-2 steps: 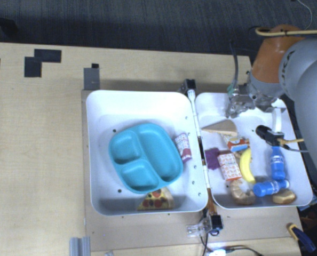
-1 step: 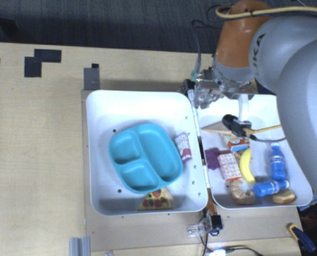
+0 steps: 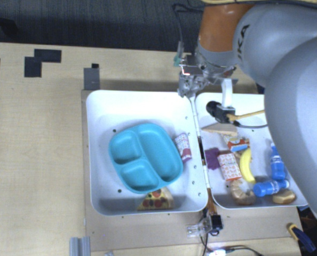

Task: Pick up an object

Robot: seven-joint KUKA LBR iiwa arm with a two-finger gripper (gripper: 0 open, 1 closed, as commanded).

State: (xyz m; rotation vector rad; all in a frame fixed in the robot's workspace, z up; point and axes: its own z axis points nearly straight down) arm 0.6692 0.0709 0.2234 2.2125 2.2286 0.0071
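Note:
My gripper [image 3: 187, 88] hangs at the far end of the wall between the two bins, with nothing visible in it. The left bin [image 3: 97, 143] holds a blue divided plate [image 3: 145, 156], a small red-and-white packet [image 3: 183, 146] at the plate's right edge and a toy pizza slice [image 3: 156, 199] at the near wall. The right bin [image 3: 254, 205] holds a banana [image 3: 246, 165], a purple block [image 3: 212, 158], a red-and-white box [image 3: 229, 167] and a blue bottle [image 3: 276, 164]. All of these lie nearer the camera than the gripper.
Also in the right bin are a tan wedge [image 3: 220, 127], a blue cylinder [image 3: 265, 188], a bread roll [image 3: 284, 197] and a brown lump [image 3: 243, 196]. The large grey arm [image 3: 292, 63] covers that bin's far right. A grey bracket [image 3: 92, 78] stands behind the left bin.

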